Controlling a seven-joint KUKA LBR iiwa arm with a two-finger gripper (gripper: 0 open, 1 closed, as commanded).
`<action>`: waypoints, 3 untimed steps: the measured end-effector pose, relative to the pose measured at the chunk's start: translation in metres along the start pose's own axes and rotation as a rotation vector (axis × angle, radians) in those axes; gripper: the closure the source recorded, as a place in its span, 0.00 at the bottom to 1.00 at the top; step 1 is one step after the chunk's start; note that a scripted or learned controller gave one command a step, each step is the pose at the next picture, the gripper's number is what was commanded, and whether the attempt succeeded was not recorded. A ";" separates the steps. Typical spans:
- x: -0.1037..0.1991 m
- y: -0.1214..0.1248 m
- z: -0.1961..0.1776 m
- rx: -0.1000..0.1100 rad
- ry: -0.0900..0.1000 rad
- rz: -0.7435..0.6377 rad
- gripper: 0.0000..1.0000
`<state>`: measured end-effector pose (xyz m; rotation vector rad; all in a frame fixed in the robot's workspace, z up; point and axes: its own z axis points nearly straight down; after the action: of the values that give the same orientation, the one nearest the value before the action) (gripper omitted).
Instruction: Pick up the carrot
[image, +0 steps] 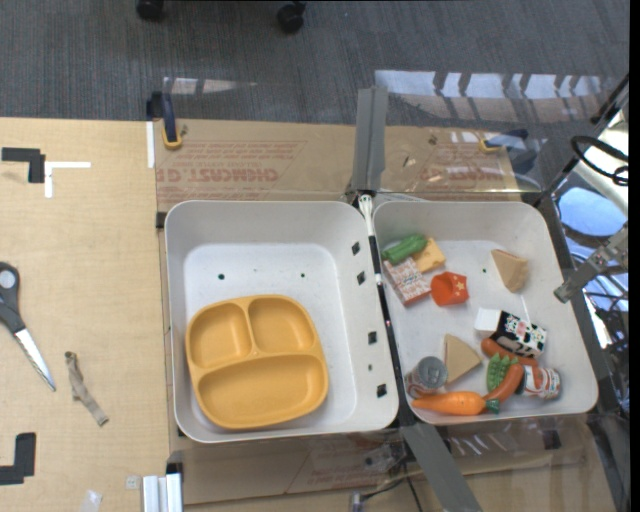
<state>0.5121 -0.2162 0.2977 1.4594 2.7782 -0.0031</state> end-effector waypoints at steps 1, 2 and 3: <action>-0.022 0.021 -0.025 0.002 0.001 0.332 0.00; -0.043 0.052 -0.026 0.004 0.002 0.731 0.00; -0.048 0.145 0.039 0.004 0.002 0.885 0.00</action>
<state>0.6589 -0.1731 0.2586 2.5104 1.8879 -0.0050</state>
